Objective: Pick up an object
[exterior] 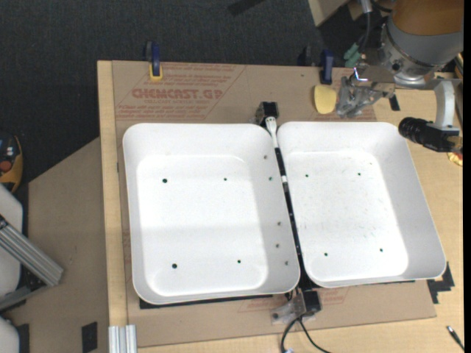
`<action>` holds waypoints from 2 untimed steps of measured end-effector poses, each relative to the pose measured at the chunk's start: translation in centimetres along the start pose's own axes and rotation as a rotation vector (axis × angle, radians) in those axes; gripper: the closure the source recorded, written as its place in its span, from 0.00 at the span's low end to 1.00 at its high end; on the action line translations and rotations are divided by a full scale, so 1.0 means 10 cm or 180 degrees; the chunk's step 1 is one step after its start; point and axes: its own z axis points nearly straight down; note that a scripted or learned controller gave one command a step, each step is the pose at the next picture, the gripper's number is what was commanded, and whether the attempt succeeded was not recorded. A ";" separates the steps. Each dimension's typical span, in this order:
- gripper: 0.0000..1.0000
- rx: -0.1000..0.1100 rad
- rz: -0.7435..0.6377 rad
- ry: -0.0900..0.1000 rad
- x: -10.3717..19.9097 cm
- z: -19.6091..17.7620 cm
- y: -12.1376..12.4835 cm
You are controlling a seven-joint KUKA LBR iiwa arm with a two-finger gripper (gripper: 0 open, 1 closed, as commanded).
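Note:
A small pale yellow object (324, 99) lies on the brown board just beyond the far rim of the right bin (412, 197). My gripper (353, 103) hangs at the top right, outside the bins, immediately to the right of the yellow object. It may be touching the object's side; the view does not settle that. The object is beside the gripper, not visibly inside it. The arm's orange band (430, 6) sits above the wrist at the frame's top right.
The left bin (132, 197) and the right bin stand side by side on the board, joined by a black strip (283, 182). Blue clamps (154, 54) (327, 65) grip the board's far edge. A black cylinder (427, 132) sticks out at the right.

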 end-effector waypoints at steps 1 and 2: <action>1.00 0.0036 -0.0021 0.0008 0.57 0.74 0.23; 1.00 -0.0038 -0.0024 0.0008 1.08 -0.52 0.53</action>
